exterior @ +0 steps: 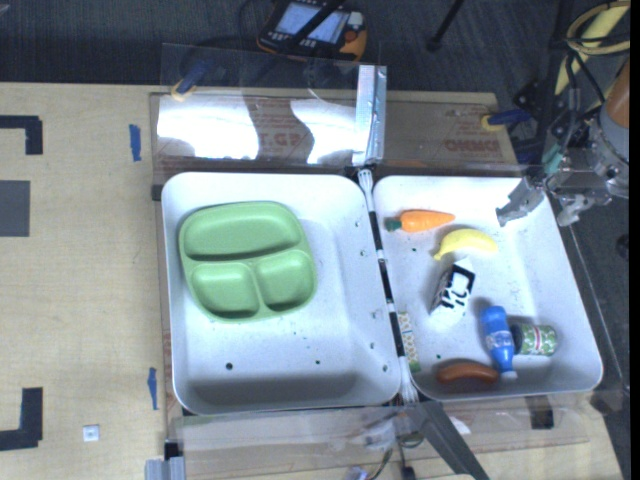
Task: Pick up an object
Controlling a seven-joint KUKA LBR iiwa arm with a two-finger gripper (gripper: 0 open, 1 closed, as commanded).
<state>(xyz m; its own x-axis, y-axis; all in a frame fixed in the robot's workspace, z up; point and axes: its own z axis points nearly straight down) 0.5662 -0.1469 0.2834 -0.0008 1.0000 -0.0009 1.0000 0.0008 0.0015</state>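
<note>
the gripper (pixel 522 204) hangs over the far right corner of the right bin (pixel 570 268), at its rim, with nothing between its fingers; whether they stand open or closed i cannot tell from this slant.

all the pickable things lie in that bin, down and to the left of the gripper in the view. nearest is the banana (pixel 466 242), its long axis running roughly left to right, a slight curve to it. just beyond it, toward the far wall, is the carrot (pixel 424 221), also lying left to right, its tip pointing right. these two are near each other but apart.

below them sits a black and white pack (pixel 453 290), tilted. further toward the near edge, a blue bottle (pixel 497 339) lies touching a green can (pixel 535 340), and a sausage (pixel 466 372) rests by the near wall.

the banana looks the easiest reach: open floor lies between it and the right wall. the left bin (pixel 340 358) holds a green tray (pixel 247 257).
</note>
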